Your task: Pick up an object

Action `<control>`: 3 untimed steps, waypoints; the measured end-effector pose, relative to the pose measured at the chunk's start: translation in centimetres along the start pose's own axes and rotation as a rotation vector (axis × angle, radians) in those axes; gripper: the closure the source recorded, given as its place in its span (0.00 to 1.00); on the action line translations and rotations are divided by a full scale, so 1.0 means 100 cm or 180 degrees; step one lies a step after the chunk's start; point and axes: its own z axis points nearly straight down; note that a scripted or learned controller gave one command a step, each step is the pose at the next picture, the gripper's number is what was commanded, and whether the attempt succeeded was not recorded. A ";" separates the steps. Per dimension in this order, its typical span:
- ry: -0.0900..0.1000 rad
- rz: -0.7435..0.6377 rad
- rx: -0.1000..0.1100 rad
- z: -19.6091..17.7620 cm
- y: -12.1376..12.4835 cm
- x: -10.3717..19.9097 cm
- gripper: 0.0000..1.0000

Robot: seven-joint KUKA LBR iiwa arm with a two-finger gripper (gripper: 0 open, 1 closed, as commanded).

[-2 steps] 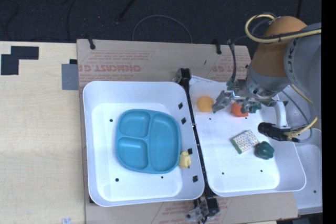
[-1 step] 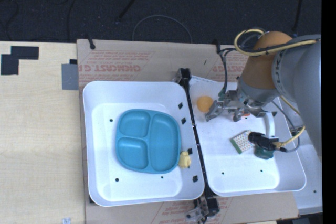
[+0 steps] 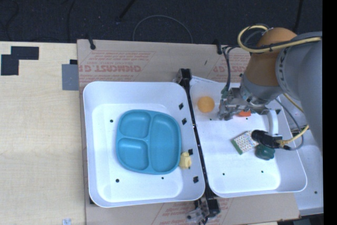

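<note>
Where the bench lay nearest the camera, the left bin [image 3: 87, 139] held a blue divided plate [image 3: 147, 140] lying flat, with a small yellow piece [image 3: 185, 160] against its right edge, close to the wall between the bins. Neither was within the arm's present reach.

In the right bin [image 3: 253, 182] the near floor was bare. Further back, a small patterned square [image 3: 243, 142] and a dark teal object [image 3: 265, 153] lay just beside each other, towards the bin's right side.

Beyond them the gripper [image 3: 229, 109] was low over the far part of that bin, pointing down, and whether it was open or closed could not be told from this slant. Nothing showed as held in it. An orange ball [image 3: 206, 104] rested just beside it, near the bin's far left corner, apart from the other pieces. That open ground probably made the ball the likeliest thing to pick, since a descent there would disturb nothing else. The ball could roll if nudged.

Furthest off, the grey arm [image 3: 300, 71] reached in from the right over the cardboard sheet [image 3: 131, 60] beneath both bins.
</note>
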 end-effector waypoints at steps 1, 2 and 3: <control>-0.0003 -0.0002 -0.0020 -0.043 0.003 -0.002 1.00; -0.0003 -0.0011 -0.0022 -0.096 0.003 -0.003 1.00; 0.0005 -0.0025 -0.0011 -0.110 -0.001 0.051 1.00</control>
